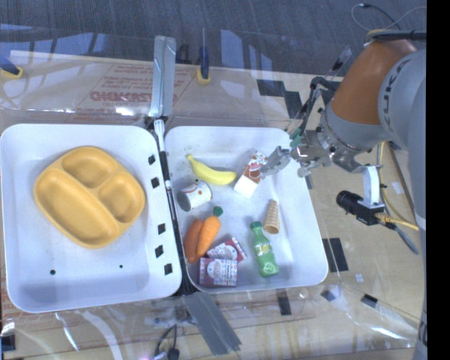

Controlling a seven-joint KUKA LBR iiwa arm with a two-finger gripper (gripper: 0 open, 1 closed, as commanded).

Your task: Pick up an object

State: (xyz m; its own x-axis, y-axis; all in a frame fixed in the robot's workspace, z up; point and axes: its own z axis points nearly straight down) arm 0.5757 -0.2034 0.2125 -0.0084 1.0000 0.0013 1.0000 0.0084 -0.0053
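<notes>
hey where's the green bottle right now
The green bottle lies in the right bin, toward its near right corner in the camera view, just below the ice cream cone and right of the red and white pouches.

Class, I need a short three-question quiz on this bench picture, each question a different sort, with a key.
1. True or false: the yellow divided plate lies in the left bin.
2. Which lies nearest the tool? A) green bottle B) small white and red carton C) carrot
3. Fill in: the banana lies in the ____ bin.

Key: 1 true; 2 B; 3 right.
</notes>
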